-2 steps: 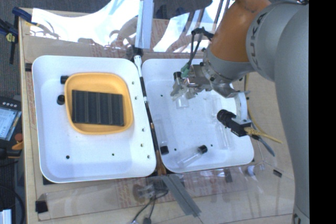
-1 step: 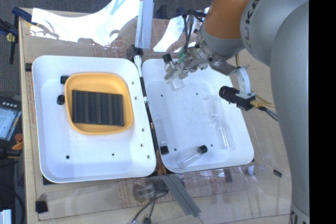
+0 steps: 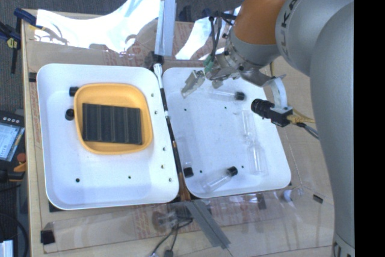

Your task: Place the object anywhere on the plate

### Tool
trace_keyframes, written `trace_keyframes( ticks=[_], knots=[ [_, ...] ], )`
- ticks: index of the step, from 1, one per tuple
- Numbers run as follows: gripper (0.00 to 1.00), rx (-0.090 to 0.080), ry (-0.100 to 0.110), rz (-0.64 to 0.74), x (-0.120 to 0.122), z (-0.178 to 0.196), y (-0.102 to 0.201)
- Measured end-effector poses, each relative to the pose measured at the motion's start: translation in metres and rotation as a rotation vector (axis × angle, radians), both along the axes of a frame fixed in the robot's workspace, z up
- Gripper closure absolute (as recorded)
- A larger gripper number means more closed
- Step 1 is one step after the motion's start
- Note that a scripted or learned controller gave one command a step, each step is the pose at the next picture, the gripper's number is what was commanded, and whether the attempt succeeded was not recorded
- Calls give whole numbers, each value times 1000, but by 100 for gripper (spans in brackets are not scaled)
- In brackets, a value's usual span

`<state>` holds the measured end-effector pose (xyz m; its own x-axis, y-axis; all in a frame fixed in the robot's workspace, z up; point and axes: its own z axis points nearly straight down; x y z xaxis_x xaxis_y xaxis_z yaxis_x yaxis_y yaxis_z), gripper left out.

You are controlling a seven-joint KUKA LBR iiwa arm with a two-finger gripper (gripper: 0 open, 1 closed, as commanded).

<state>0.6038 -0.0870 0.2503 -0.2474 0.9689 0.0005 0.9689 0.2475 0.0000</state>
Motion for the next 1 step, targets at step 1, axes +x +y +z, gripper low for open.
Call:
trace_keyframes(
  ticks=[1],
  knots=[
    [0,1,4,394,28,-60,42]
  ],
)
